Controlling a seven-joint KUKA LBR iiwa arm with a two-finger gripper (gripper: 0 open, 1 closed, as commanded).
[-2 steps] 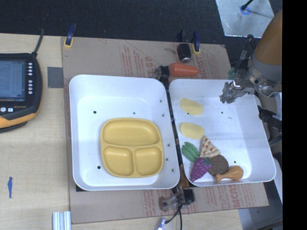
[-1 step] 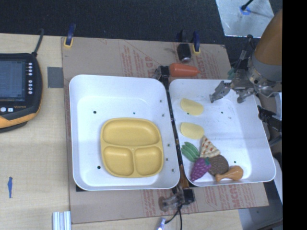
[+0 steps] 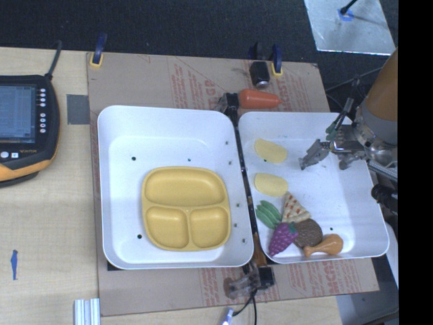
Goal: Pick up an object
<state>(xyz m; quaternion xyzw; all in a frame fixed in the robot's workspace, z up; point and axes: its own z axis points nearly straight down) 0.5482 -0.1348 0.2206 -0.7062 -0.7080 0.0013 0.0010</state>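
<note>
The right white bin (image 3: 352, 202) holds toy food. Two pale yellow pieces lie near its left wall, one (image 3: 270, 151) above the other (image 3: 270, 183). Lower down sit a green pod (image 3: 268, 213), a pizza slice (image 3: 293, 208), purple grapes (image 3: 281, 238), a brown cookie (image 3: 309, 233) and a chicken drumstick (image 3: 324, 246). My gripper (image 3: 315, 156) hangs over the upper middle of this bin, to the right of the upper yellow piece, its fingers open and pointing left with nothing between them.
The left white bin (image 3: 122, 141) carries a yellow divided tray (image 3: 185, 207). An orange carrot-like toy (image 3: 257, 100) lies outside the bins at the top, by a black clamp (image 3: 260, 73). A teach pendant (image 3: 24, 127) rests at far left.
</note>
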